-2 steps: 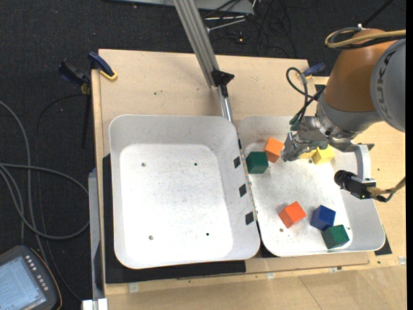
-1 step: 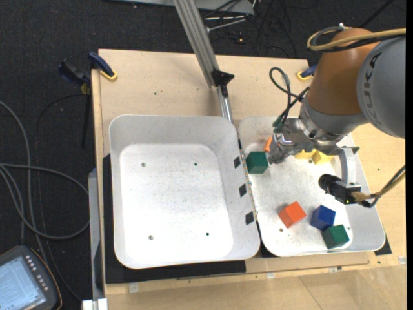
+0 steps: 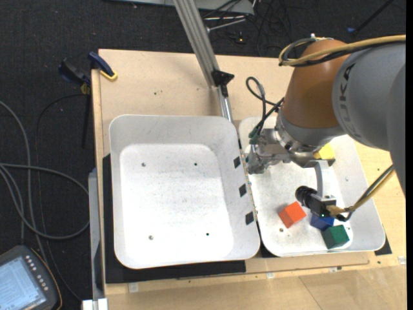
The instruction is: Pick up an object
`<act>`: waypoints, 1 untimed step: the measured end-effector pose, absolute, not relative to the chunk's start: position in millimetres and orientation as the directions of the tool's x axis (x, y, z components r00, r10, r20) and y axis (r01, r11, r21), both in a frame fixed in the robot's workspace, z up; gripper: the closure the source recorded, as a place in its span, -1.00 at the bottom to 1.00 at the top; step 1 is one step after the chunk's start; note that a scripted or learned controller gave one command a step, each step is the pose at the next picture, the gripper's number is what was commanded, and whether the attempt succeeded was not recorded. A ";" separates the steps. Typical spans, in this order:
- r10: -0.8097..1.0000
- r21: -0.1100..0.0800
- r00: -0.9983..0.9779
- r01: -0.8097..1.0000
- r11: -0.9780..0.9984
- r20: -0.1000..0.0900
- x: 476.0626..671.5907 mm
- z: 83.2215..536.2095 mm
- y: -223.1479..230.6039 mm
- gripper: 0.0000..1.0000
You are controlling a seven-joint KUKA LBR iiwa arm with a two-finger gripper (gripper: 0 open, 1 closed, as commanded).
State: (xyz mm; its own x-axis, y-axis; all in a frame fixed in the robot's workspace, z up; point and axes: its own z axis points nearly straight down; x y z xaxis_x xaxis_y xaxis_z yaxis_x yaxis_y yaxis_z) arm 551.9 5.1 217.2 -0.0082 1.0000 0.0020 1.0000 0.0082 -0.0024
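The right bin (image 3: 361,192) holds an orange block (image 3: 292,214) near its front. A blue block (image 3: 321,222) and a green block (image 3: 336,236) lie close together to the right of it. Part of a yellow object (image 3: 326,152) peeks out from under the arm. My gripper (image 3: 256,161) hangs low over the right bin's left side, close to the wall between the bins. It is well to the left of and behind the orange block, and I see nothing in it.
The left bin (image 3: 129,134) sits beside the right one on the wooden bench (image 3: 148,76). A slanted metal pole (image 3: 197,34) crosses the bench at the back. The bulky arm (image 3: 322,95) covers the back of the right bin.
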 end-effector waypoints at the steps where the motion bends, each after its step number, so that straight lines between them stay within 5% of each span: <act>1: 1.000 0.002 -0.009 1.000 0.009 0.002 537.7 237.0 58.1 1.00</act>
